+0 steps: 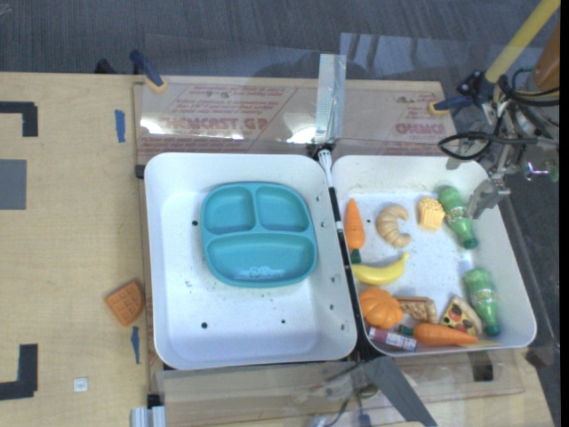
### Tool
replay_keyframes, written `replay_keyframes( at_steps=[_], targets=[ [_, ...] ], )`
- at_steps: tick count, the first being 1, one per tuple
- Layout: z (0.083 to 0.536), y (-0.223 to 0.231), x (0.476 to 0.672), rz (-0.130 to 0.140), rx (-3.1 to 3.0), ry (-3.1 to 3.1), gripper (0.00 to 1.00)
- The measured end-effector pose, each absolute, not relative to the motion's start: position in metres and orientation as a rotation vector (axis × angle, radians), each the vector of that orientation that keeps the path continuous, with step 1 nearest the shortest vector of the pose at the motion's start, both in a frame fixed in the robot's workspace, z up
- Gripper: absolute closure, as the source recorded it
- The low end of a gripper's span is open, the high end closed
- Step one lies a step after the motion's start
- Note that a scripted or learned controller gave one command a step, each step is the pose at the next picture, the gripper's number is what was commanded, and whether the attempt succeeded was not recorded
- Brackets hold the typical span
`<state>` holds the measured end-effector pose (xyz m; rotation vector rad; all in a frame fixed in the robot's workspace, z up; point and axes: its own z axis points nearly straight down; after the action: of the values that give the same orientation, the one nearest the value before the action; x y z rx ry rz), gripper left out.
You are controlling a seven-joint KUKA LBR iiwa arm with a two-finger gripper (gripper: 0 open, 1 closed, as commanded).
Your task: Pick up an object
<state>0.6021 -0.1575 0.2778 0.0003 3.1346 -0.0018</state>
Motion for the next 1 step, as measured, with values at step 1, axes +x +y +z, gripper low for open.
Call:
replay_keyframes(
  at_steps=[1],
  targets=[
    [0.094,-0.1978,0.514,-0.002,0.356,3.114,0.0]
  ],
)
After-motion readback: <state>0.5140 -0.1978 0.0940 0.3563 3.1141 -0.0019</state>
